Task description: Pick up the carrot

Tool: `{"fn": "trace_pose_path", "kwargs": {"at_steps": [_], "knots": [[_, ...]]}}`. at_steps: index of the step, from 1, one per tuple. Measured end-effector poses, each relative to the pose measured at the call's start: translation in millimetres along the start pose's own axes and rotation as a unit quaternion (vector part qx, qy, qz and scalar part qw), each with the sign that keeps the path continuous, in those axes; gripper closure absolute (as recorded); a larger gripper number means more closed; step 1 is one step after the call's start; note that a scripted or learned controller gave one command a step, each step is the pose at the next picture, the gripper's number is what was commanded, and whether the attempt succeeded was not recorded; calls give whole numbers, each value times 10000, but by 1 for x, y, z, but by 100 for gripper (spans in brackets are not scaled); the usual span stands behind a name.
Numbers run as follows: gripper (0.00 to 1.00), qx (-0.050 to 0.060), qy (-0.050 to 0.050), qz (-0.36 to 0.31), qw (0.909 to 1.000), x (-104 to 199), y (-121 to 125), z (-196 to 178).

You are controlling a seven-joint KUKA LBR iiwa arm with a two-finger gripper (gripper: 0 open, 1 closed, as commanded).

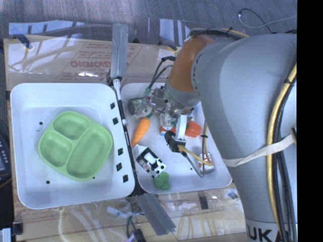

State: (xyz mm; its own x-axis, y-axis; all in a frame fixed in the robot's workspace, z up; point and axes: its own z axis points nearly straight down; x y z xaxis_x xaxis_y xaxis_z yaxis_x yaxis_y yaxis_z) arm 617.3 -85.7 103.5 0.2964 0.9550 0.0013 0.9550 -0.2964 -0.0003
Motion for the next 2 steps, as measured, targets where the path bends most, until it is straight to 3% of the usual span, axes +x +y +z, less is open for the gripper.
{"fn": "trace_pose_path", "kwargs": {"at_steps": [1,2], "knots": [[100,21,-4,-38,10000,1,-1,-9],[100,11,-7,866,9962,2,-25,-88]]}}
